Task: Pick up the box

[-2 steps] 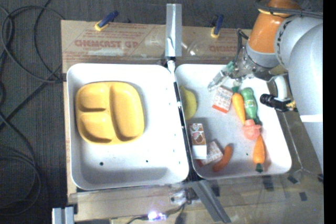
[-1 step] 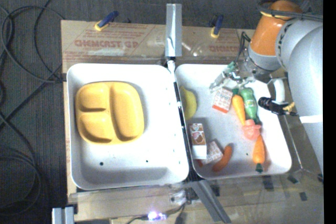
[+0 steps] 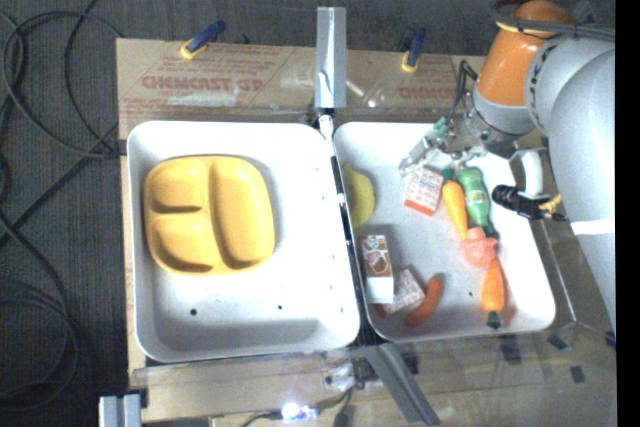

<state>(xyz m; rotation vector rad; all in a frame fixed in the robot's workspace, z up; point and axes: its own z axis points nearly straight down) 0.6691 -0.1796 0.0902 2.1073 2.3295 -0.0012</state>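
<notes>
Grey, rounded arm (image 3: 585, 130) with a glossy orange band (image 3: 515, 45) above its wrist.

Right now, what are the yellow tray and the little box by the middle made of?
The yellow tray looks like molded plastic: smooth, one even color, with rounded compartments and a soft shine. The box looks like printed cardboard, probably a small carton: flat faces, straight edges, brown and white print. I cannot be sure by looks alone.

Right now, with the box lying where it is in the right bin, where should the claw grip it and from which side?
Grip the box across its two long sides, near the middle, coming straight down. It lies flat, long axis running up-down in the view. The bin wall crowds its left side and a packet sits at its lower right, so clearance looks tight.
</notes>
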